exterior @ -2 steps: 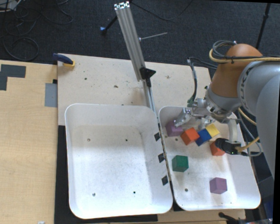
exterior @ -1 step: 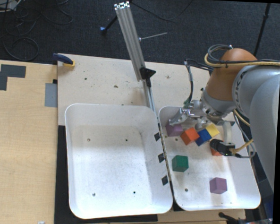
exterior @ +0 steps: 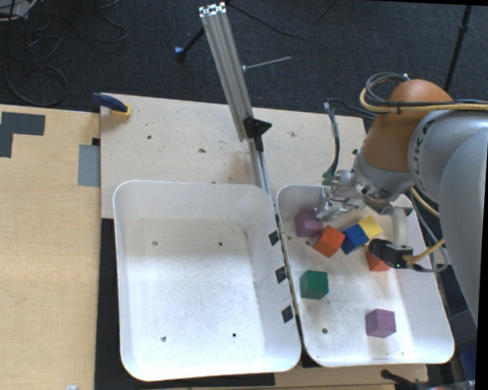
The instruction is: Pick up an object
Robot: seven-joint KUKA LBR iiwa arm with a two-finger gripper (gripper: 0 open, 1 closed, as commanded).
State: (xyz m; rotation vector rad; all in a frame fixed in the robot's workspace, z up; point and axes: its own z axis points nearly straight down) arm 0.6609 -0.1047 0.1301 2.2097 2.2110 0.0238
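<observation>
purple cube (exterior: 380,322) foreground; end effector (exterior: 336,205) lowered over blocks

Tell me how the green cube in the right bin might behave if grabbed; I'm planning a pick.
The green cube looks stiff, with flat faces, so it should sit still rather than roll. It lies apart from the other blocks, so fingers likely fit around it. It seems small and probably light, though its surface could be slippery.
</observation>
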